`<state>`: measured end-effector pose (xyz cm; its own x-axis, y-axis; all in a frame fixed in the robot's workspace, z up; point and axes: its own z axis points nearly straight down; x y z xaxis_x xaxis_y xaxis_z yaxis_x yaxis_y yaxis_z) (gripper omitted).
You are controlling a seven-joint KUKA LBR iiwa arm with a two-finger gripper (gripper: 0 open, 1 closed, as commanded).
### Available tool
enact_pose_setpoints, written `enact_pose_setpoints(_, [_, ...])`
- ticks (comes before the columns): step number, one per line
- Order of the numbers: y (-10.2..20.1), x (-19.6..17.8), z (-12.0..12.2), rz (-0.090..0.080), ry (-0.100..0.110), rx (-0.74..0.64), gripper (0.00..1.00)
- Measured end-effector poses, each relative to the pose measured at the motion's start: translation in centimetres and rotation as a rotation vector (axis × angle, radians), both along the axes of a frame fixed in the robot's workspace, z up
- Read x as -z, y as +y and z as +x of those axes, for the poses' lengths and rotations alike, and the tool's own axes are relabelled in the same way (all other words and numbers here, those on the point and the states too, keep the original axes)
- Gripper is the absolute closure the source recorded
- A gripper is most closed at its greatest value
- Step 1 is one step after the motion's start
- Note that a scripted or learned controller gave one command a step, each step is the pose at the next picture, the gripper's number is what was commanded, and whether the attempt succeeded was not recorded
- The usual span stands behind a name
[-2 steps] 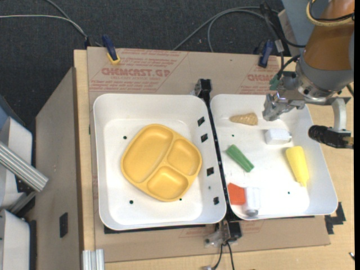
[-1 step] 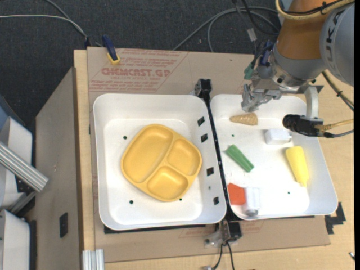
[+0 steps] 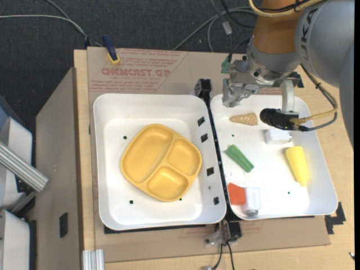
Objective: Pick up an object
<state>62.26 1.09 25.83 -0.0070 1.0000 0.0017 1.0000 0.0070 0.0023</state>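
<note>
Currently in approach — gripper [image 3: 233, 97], fingers looking narrow and holding nothing, hangs just above-left of the tan cone [image 3: 244, 118] in the right bin [image 3: 320, 201] — next: open, descend onto it.

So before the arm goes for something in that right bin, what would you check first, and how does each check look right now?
1. Gripper over the right bin, at its top left corner: ok.
2. Something close by to pick: ok, the tan cone-shaped piece lies just beside the gripper.
3. Gripper open or shut: cannot tell.
4. Other pieces apart from the cone: ok; green block, yellow corn cob, white block.
5. Nothing held yet: cannot tell.
6. Yellow divided plate in the left bin, out of the way: ok.
</note>
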Motion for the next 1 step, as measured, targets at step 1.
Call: enact_pose_setpoints(1, [5.96,1.04,0.74,0.0,0.001,-0.001,1.0])
